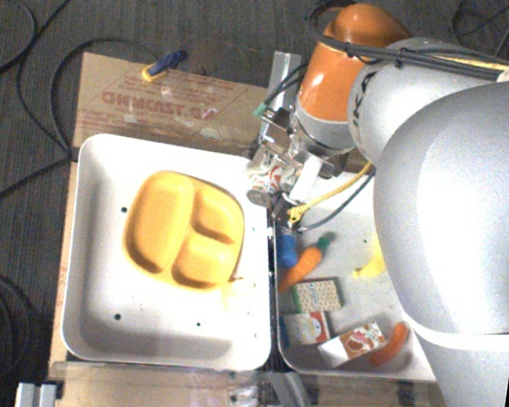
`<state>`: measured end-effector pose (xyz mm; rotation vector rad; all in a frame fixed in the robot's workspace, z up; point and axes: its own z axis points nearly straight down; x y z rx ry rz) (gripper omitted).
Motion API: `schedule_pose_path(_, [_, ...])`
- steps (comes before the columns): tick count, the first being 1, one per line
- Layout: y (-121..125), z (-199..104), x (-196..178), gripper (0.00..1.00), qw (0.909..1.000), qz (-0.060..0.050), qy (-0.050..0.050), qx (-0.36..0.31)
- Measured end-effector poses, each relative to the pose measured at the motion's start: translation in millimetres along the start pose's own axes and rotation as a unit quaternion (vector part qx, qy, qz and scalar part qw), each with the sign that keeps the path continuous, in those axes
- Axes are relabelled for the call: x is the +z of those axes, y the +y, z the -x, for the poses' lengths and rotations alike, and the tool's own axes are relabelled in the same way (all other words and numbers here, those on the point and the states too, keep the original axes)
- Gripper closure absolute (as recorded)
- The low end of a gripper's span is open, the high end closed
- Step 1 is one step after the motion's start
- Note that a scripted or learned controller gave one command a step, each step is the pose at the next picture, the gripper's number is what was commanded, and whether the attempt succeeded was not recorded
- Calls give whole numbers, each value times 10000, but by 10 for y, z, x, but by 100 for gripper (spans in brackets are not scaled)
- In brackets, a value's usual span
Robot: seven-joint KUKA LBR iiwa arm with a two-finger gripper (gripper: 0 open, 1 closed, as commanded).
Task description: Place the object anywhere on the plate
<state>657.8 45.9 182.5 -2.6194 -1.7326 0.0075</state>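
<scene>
Over by the shared edge of the two bins, the gripper (272,183) is hanging just about on the divider, near the far corner of the left bin (87,306). From where I'm standing I honestly cannot tell whether it's open or closed, or whether it has anything; there's something small and pale with a bit of red down at its tip, but that might just be part of the tool. The yellow plate (184,228), the kind with three sections, sits in the middle of the left bin with nothing on it that I can make out, so I'd say the placing itself isn't done yet. All the loose stuff is in the right bin (345,358): a carrot (304,259) close to the divider, a patterned box (317,295), another small box (310,327), a red and white packet (359,341) and a red sausage-looking thing (389,345) toward the near edge. Arm-wise, it comes in from the right, big grey body hunched over the right bin, orange band (336,72) up top, wrist pointing down at the divider.
</scene>
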Motion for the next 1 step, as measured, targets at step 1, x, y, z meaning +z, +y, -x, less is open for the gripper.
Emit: schedule_pose_path(1, [0,0,0,0,10000,0,0,1])
